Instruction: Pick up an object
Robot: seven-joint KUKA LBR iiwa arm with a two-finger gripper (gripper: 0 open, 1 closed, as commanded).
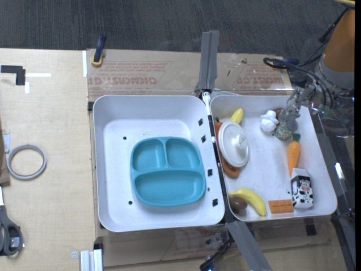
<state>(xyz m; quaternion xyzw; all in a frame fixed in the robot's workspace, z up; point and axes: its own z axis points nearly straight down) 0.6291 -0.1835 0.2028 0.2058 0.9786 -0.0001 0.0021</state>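
Currently we find the gripper (291, 113) low over the back right corner of the right bin (322, 151), just above a small dark, greenish object (284, 133) that lies against a white toy (268, 122). We cannot tell how the gripper is set, since its tip blurs into the cables behind it, and nothing can be seen in its hold.

We judge the dark object or the white toy to be the likely target, because the arm (340, 49) stands directly over that pair.

Outward from there, a carrot (293, 156) lies just beside them, with a milk carton (302, 192) and an orange block (280, 207) nearer the front wall. A white lidded pot (234, 144) sits by the dividing wall, between two bananas (251, 200).

The left bin (104, 151) holds a blue divided plate (167, 171), well apart from the arm.
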